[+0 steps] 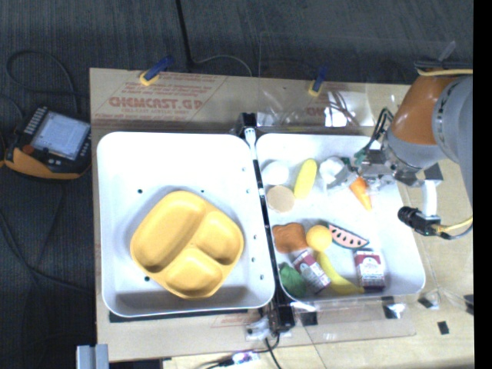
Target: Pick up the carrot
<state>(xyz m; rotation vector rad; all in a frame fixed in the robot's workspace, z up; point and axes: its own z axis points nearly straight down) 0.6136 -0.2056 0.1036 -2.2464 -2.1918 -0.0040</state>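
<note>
**Orange carrot at the pincer, right bin**

The carrot [360, 191] sits at 1 o'clock in the right bin [400, 264], tip pointing toward 5 o'clock. The pincer [367, 169] is directly at the carrot's upper end; whether its fingers grip the carrot cannot be determined. At 9 o'clock from the carrot lies a yellow corn cob [305, 177]. A watermelon slice [347, 237] lies at 6 o'clock. The left bin [123, 156] contains a yellow divided plate [187, 242].
</note>
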